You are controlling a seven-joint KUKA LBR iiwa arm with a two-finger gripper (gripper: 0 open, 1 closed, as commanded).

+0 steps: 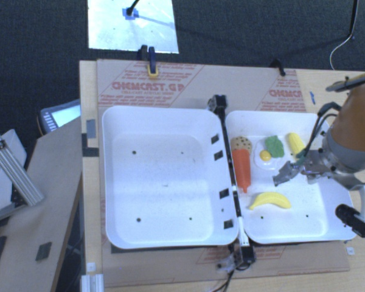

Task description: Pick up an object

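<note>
End effector point(287, 174) above banana point(270, 201)

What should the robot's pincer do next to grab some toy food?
Probably ease down a little toward the fried egg. The pincer sits in the right bin, just right of the egg, above the banana, with nothing seen between its fingers.

Two white bins point(164, 123) – one carrot point(242, 169), one banana point(270, 201), one cookie point(241, 143), one fried egg point(267, 159), one green leafy piece point(274, 145), one yellow piece point(295, 143).
</note>
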